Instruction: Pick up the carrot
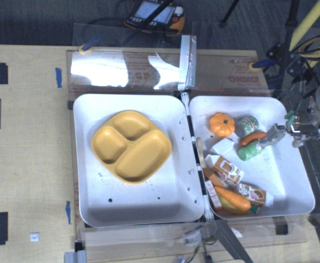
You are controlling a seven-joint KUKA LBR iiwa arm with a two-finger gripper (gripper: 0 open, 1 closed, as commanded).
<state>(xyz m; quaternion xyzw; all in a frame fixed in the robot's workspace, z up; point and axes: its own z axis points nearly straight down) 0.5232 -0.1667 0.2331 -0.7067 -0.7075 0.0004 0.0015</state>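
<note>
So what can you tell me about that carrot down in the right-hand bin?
The carrot is a smooth, glossy orange toy, plastic by the look of it, thick at one end and tapering toward the other. It lies flat and slanted near the front left corner of the right bin, close to the divider between the two bins. It touches or overlaps a small brown and white carton just behind it, and a second such carton lies nearby. Its leafy end is not clear.
</note>
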